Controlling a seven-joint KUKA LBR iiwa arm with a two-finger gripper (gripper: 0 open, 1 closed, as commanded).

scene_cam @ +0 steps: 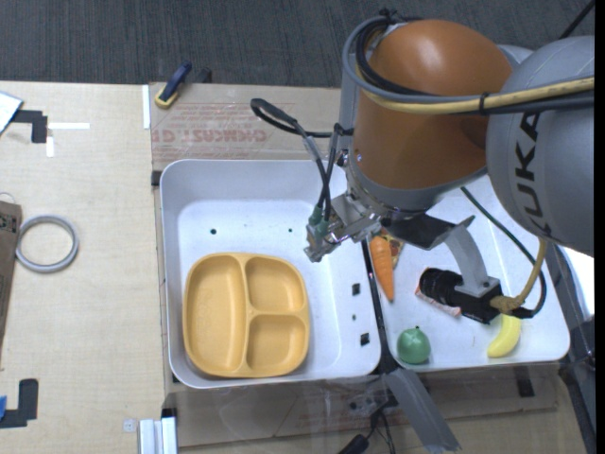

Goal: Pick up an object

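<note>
We see the two-finger gripper [319,242] over the left white bin [227,189], just right of the yellow three-compartment plastic plate [248,314]; we cannot tell its state. The orange carrot [382,265] lies just right of the gripper, farther from the plate. Green apple [413,345], yellow banana [505,337] lie beyond.

Tape roll [45,243]: grey ring lying flat on the counter [85,348], well to the left of the end effector [319,239], outside the bins.
Clamp [174,84]: blue and yellow, on the counter's far edge, up and left of the end effector.
Cardboard sheet [236,126]: printed, flat behind the left bin [180,206], above the end effector.
Black brackets [34,124]: on the counter's far left side.
</note>
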